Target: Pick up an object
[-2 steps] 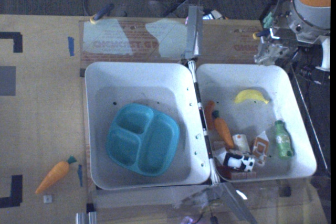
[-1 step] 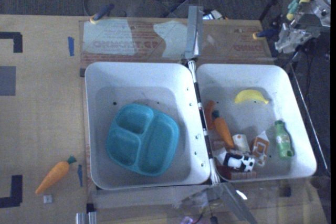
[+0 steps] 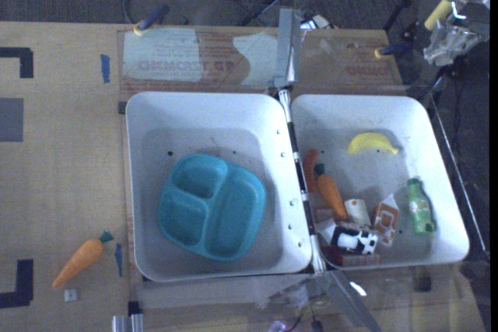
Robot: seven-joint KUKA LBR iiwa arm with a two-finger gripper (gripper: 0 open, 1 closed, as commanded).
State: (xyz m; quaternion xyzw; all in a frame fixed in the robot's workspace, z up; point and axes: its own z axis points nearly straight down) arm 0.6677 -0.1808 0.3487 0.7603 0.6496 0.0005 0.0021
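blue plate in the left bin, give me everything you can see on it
The plate is teal-blue, looks like smooth plastic, rounded-square with three compartments: two smaller ones on its left side, one larger on its right. It lies flat and right way up on the floor of the left bin, turned at a slight angle, toward the front. All three compartments look bare. Nothing but the bin touches it.

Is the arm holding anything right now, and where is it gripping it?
It cannot be told. The yellow toy banana, orange toy carrot and green plastic bottle all lie loose in the right white bin.
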